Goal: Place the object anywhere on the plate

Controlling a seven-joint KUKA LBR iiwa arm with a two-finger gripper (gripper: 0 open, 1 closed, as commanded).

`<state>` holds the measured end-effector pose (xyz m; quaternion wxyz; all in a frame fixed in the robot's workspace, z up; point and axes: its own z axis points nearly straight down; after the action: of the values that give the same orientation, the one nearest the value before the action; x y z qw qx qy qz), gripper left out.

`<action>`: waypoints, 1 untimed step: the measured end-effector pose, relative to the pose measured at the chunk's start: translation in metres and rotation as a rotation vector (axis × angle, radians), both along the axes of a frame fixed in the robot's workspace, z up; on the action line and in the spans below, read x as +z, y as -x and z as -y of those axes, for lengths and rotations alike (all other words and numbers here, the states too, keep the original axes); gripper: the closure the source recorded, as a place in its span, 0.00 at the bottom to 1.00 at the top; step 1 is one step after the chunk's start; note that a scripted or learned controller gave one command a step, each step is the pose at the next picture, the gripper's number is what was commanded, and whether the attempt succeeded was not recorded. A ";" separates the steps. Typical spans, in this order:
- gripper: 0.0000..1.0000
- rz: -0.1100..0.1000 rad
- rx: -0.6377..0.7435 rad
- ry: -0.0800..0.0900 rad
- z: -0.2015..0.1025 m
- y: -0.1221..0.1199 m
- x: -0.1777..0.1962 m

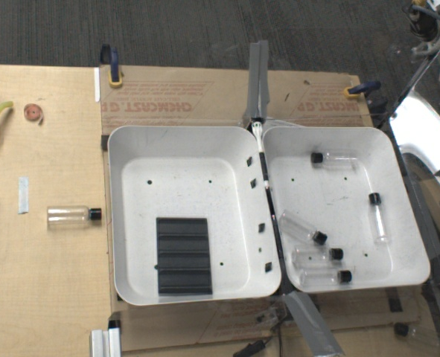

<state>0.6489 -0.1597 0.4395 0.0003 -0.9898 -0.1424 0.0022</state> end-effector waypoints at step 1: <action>0.00 -0.002 -0.087 0.000 0.063 0.022 0.000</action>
<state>0.6269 -0.2227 0.4392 0.0006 -0.9950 -0.0994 0.0029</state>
